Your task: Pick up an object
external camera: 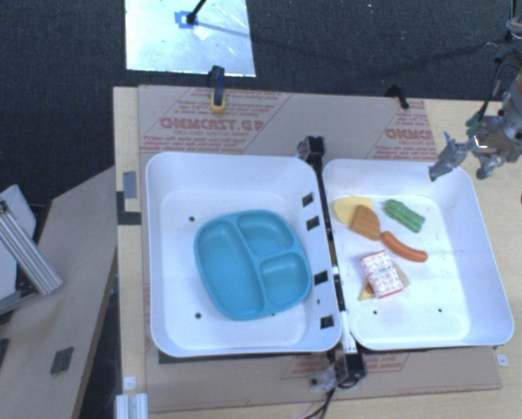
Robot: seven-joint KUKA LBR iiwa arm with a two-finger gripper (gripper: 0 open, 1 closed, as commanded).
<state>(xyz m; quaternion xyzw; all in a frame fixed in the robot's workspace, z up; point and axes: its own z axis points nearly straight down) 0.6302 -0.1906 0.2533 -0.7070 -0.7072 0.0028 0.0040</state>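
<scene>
The tool hangs over the upper right corner of the right-hand shallow white bin, fingers spread apart, nothing between them. The candidate objects lie down-left of it. Nearest is the small green plastic vegetable, long axis running upper-left to lower-right; beyond it lies the orange-red toy sausage, similarly angled.

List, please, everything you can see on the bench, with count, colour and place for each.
Bins: two, white, side by side on the bench.
Divided plate: one, light blue, in the left bin.
Toy hot dog: one, orange-red, in the right bin.
Green toy vegetable: one, green, right bin, above the hot dog.
Yellow and orange toy food: one cluster, right bin, upper left.
Small carton: one, red and white, middle of the right bin.
Clamp: one, yellow, far bench edge.
Gripper: one, grey, above the right bin's far right corner.
</scene>
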